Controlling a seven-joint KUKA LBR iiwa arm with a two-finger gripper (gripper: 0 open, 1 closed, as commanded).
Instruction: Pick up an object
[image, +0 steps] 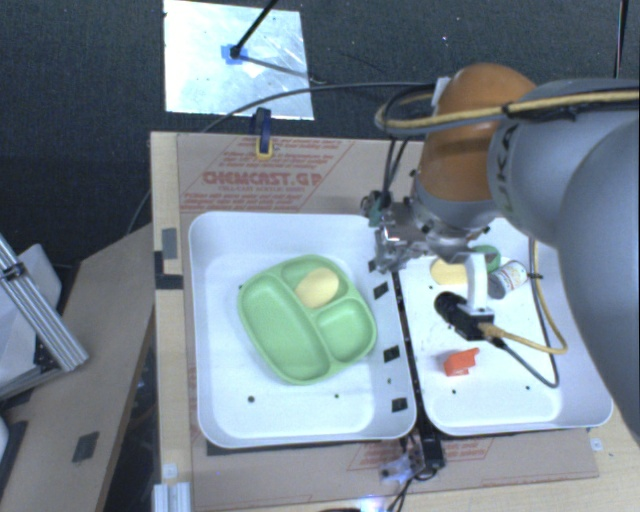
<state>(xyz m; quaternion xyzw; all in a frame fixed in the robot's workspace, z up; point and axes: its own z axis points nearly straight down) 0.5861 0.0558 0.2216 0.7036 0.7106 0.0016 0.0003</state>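
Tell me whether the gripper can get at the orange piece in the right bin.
Probably yes. The orange piece lies alone on the floor of the right bin, with nothing on it or against it. The gripper hangs by the wall between the bins.

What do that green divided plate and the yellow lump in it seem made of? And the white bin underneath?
Green divided plate: probably moulded plastic, satin finish; even colour, soft rounded ridges. Yellow lump: perhaps a plastic or foam toy food, smooth and dull; too small to be sure. White bin: likely plastic, smooth, with rounded corners.
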